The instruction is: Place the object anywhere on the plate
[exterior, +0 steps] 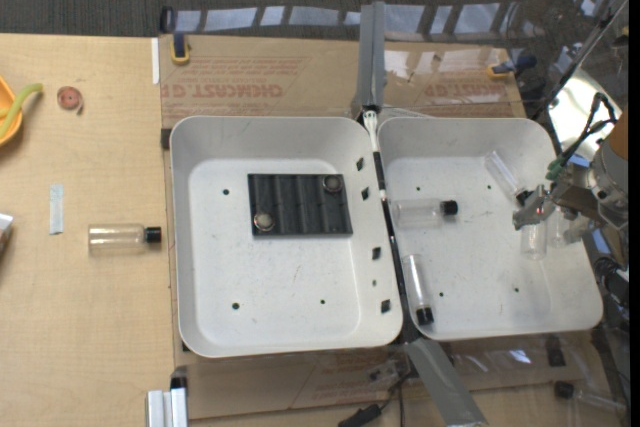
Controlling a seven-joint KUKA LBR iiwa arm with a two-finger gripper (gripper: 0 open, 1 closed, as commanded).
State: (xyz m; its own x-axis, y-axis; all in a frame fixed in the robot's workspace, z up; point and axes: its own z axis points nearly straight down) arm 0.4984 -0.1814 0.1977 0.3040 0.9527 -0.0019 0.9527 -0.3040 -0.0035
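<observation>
A dark ribbed plate (300, 205) lies flat in the left bin (200, 245). Two small round metal pieces rest on it, one at its front left corner (263, 221) and one at its back right corner (332, 183). In the right bin (480, 310) lie clear vials with black caps: one near the middle (428, 210) and one along the left wall (416, 291). A clear tube (500, 170) lies further back. My gripper (533, 212) hangs low over the right side of the right bin. A faint clear shape (537, 239) sits right under it.
Another capped clear vial (120, 236) lies on the wooden bench left of the bins. An orange item (6, 115), a small pink disc (68, 97) and a pale strip (56, 209) are farther left. Cardboard lines the bench behind and in front of the bins.
</observation>
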